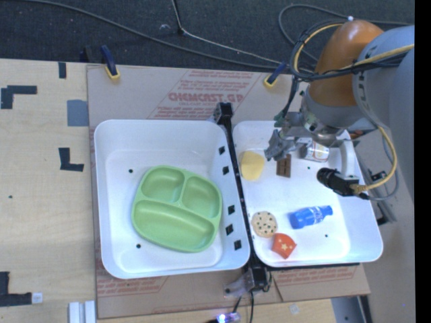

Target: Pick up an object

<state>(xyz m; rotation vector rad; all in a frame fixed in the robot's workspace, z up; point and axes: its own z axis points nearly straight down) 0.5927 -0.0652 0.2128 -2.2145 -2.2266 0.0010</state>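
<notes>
My gripper (277,159) hangs over the back of the right bin (363,244), its dark fingers pointing down. Its jaws stand apart with nothing between them. A pale yellow lump (252,165) lies just left of the fingers, close to the bin's left wall. Toward the front of the same bin lie a round cookie (264,223), a blue bottle (310,216) on its side and a small red-orange piece (283,245).
The left bin (114,147) holds a green divided plate (178,208). A black divider (232,180) runs between the two bins. Cables and a black connector (335,181) hang off the arm over the right bin's back right part.
</notes>
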